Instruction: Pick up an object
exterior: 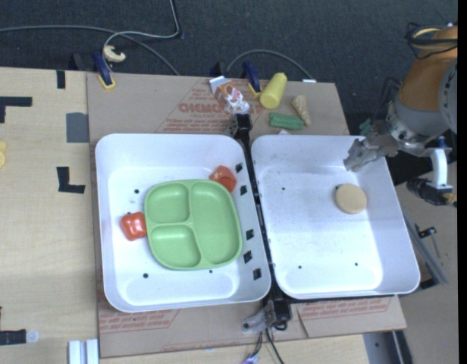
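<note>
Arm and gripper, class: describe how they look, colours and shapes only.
The arm is rounded and grey, with an orange band above the wrist. Its gripper is a small grey metal piece at the tip.

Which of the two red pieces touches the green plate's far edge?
The red piece at the plate's upper right corner. The other red piece lies at its left side.
</note>
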